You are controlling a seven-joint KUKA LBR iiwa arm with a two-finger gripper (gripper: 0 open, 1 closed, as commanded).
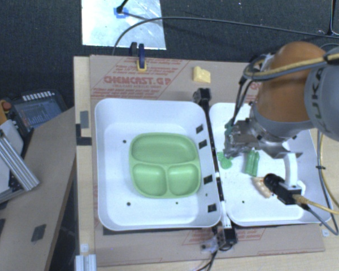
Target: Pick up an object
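While its gripper (233,147), finger spacing impossible to tell, is hovering low in the right bin (237,210), the arm is likely approaching a green block (252,164), needing descent.

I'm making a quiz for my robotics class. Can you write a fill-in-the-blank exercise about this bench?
1. The green divided plate lies in the ____ bin.
2. The plate has ____ compartments.
3. The arm hangs over the ____ bin.
4. The small block under the arm is ____ in colour.

Missing words: left; three; right; green
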